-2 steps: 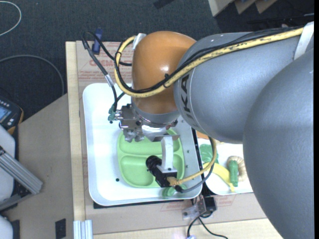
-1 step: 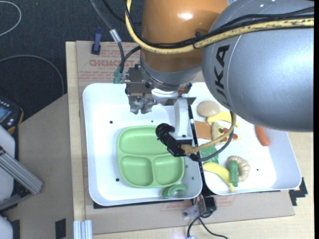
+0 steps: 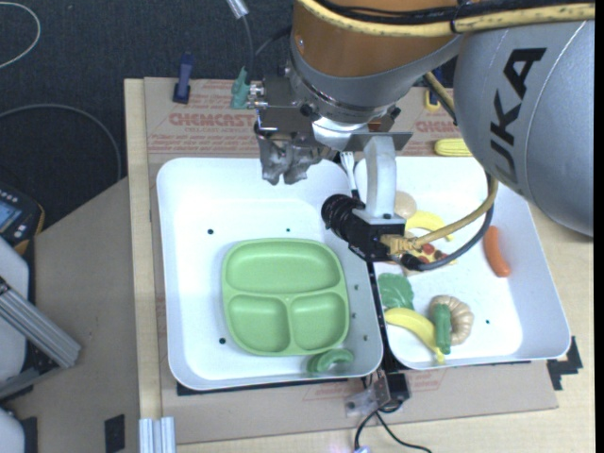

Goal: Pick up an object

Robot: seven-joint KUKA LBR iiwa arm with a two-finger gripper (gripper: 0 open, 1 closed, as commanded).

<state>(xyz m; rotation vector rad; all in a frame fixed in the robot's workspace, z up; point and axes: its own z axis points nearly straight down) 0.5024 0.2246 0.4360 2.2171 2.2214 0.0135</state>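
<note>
Two bins below us: jaws sit over the left bin's (image 3: 189, 253) far edge, state unreadable, green tray (image 3: 283, 295) lying nearer the camera.

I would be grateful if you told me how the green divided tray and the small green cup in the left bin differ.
The green divided tray is far larger than the small green cup. The tray lies flat near the middle of the left bin, while the cup lies tipped at the bin's near edge. The tray has three compartments; the cup is a single round piece. Both are pale green and share that bin.
</note>
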